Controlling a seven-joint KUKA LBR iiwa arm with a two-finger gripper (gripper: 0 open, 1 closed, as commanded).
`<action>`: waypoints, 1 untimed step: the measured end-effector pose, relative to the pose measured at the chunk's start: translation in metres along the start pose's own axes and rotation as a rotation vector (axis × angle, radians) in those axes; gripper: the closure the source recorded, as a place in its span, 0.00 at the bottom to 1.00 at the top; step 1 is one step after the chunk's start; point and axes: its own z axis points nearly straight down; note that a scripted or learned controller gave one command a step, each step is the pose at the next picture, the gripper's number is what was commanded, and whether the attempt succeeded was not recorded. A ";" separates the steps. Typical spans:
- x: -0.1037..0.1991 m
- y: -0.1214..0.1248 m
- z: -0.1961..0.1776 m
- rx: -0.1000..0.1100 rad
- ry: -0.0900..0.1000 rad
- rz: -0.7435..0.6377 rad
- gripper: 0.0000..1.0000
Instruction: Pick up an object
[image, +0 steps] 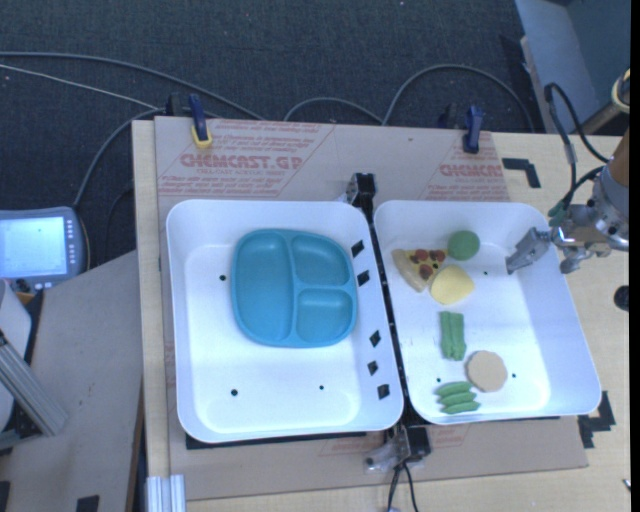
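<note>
Pincer (545, 252) at right bin's (560, 330) edge, nothing held | green bean (453, 335) lengthwise near-to-far

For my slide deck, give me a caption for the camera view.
Gripper open above right bin of toy food; blue tray in left bin.

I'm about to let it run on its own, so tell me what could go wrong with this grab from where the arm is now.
1. The pizza slice, yellow piece and green ball lie packed together, so closing on one may nudge or pinch another.
2. The gripper hangs near the right bin's far right rim, so coming straight down there would probably close on nothing.
3. The cookie looks flat, so the fingers might slide off.
</note>
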 end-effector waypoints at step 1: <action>0.002 0.002 0.062 0.000 0.000 0.000 0.00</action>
